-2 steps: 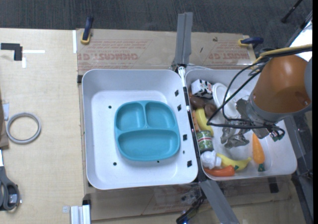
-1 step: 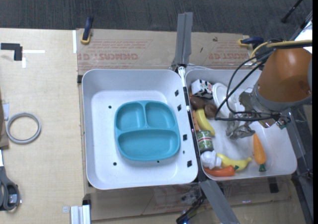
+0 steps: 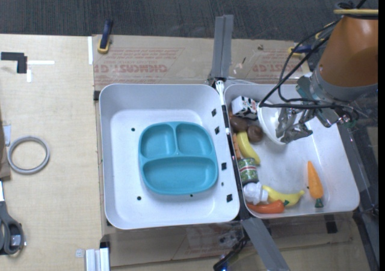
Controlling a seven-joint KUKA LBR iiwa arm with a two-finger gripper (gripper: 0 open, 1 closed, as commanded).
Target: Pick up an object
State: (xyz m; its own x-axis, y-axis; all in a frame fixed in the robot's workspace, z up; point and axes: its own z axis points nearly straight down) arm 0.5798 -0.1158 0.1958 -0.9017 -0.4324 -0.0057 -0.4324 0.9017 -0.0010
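The gripper [image 3: 293, 129] hangs over the upper middle of the right bin [image 3: 337, 200], right of frame; whether it is spread or closed, I cannot tell. Just left of it lie a brown piece [image 3: 248, 128] and a banana [image 3: 246, 146]. A carrot [image 3: 314, 182] lies below and right, apart. The left bin [image 3: 114, 143] holds a teal plate [image 3: 178, 157].

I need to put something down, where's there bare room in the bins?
Bare floor in the left bin around the teal plate, and in the right bin between carrot and bottle. Crowded along its left wall.
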